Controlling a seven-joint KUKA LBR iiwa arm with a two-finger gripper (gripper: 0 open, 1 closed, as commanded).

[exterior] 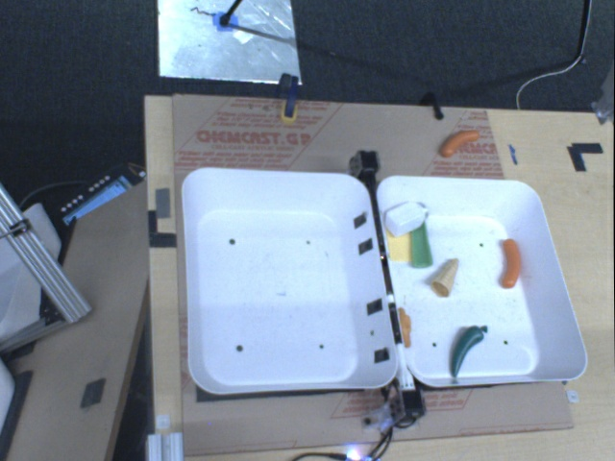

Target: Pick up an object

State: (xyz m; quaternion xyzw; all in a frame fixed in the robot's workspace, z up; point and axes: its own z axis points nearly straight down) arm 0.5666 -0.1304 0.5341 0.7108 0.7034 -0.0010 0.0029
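Since the task names no particular object, any of the small toys in the right bin (553, 286) could serve, and they lie loose and mostly apart, which suits a grab from above. An orange sausage (510, 262) lies toward the right side of that bin, lengthwise near to far, well apart from the rest. A green pepper (466, 348) lies near the front edge, alone as well. A tan cone (444, 277) sits in the middle. Left of it, a green block (421, 247) touches a yellow piece (400, 249), and a white block (405, 217) rests just beyond them, close to the bin's left wall; this cluster looks harder to take cleanly. A small orange bit (405, 327) lies hard against the divider (378, 257) between the bins, where fingers would likely have little room.

The left bin (279, 277) holds no toys, probably kept as a place to drop things. A second orange sausage (459, 143) lies on the worktop (115, 286) beyond the right bin, outside both bins. The bins sit on a cardboard sheet (250, 133).

As for the pincer, I cannot tell its state or whether it has anything; nothing looks lifted so far.
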